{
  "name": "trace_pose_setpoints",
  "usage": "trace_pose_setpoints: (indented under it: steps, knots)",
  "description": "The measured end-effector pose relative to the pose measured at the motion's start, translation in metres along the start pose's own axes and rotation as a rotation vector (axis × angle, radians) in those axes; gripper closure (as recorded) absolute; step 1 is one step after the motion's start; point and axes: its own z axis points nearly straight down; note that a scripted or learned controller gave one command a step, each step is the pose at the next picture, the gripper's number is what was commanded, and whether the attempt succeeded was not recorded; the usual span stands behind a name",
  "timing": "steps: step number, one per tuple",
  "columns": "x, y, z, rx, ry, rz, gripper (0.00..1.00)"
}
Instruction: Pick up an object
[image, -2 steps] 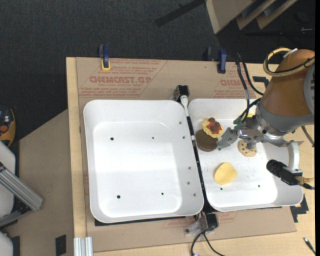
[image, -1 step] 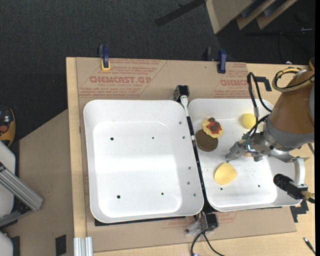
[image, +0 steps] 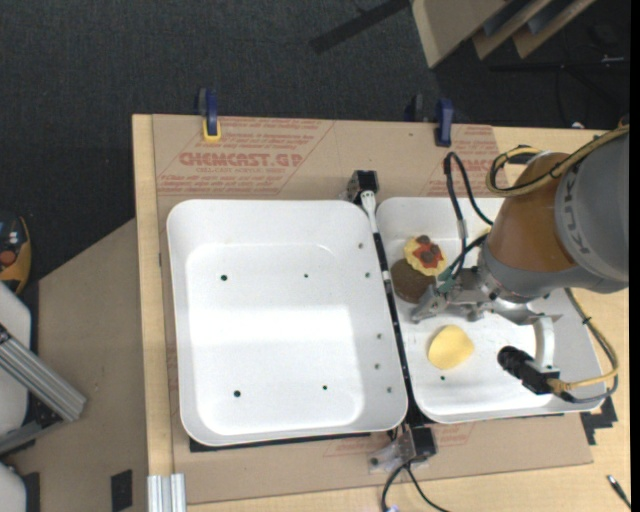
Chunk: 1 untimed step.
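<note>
Counter (image: 150, 300): brown board carrying two shallow white bins. Left bin (image: 200, 240): white, shallow. Right bin (image: 480, 400): brown round object (image: 407, 281) at its left wall; yellow-and-red item (image: 425, 255) touching it, farther back; yellow lump (image: 451, 348) nearer the front. Tool (image: 440, 300): low between brown object and lump; cannot tell its opening or any hold. Arm (image: 560, 230): grey, orange band, from right.

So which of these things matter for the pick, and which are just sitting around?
For the job:
pincer
round brown object
yellow rounded lump
yellow-and-red small item
right white bin

Lying about:
left white bin
blue clamps
</note>
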Motion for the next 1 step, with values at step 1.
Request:
trace_pose_setpoints:
  steps: [1]
  knots:
    - [0.0509,0.0549,-0.1110,-0.020,-0.002,-0.005,0.00]
